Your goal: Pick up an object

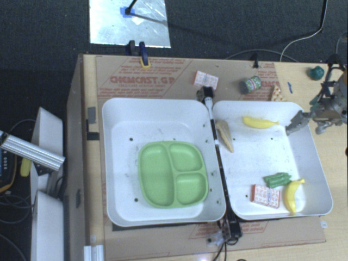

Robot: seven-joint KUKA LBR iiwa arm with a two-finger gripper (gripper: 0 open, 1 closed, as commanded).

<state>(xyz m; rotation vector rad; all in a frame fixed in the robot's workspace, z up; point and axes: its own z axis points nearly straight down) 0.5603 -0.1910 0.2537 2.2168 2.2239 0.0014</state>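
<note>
Right bin (pixel 312 162): near rim crowded with a banana (pixel 293 195), red card (pixel 266 196) and green piece (pixel 277 179) (all close together), middle floor bare. Farther back a second banana (pixel 260 123) by the far wall, a tan cone (pixel 224 135) against the divider. Left bin (pixel 117 145) holds a green tray (pixel 173 174). Gripper (pixel 298 123) sits over the right bin's far-right rim, nothing in it; how wide it gapes can't be told.
</note>
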